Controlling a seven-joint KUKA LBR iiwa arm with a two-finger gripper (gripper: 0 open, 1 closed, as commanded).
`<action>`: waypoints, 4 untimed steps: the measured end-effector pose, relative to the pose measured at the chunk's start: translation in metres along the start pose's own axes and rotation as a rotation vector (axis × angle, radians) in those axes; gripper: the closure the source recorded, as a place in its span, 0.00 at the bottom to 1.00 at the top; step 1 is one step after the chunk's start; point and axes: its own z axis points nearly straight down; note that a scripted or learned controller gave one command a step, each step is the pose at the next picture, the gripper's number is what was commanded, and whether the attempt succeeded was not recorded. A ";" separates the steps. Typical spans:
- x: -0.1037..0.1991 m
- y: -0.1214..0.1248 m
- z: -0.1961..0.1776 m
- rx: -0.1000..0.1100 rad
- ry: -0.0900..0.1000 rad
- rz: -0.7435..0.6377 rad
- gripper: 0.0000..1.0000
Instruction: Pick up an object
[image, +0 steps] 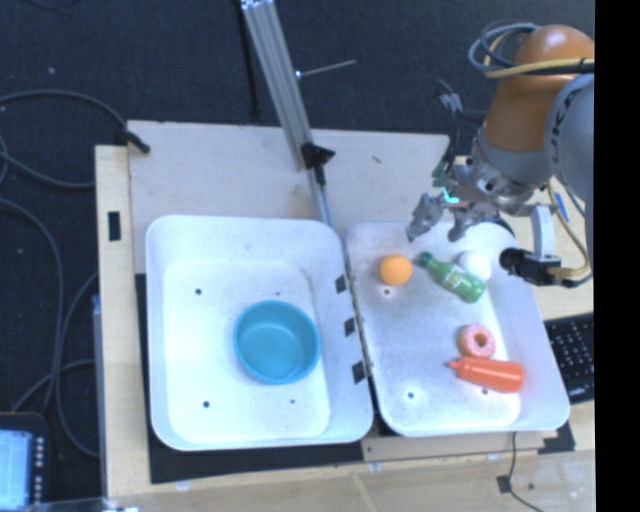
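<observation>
The hand (441, 222) hovered with fingers apart and empty just above the right bin's (400, 405) far edge, likely poised to descend. The nearest candidates, the orange ball (396, 270) and green bottle (452, 278), lay just below it.

Pale bench (230, 165) under two white bins (170, 300)

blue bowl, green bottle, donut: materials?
Bowl: likely plastic, uniform matte blue, smooth molded rim. Bottle: looks like glossy plastic, bright highlight along its side. Donut: pink with a pale ring, probably a soft plastic or rubber toy; too small to be sure.
</observation>
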 end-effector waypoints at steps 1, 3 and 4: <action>0.000 0.002 -0.004 -0.008 -0.001 -0.001 0.00; 0.007 0.017 0.088 -0.004 -0.003 -0.006 0.00; 0.005 0.017 0.140 -0.003 -0.003 -0.004 0.00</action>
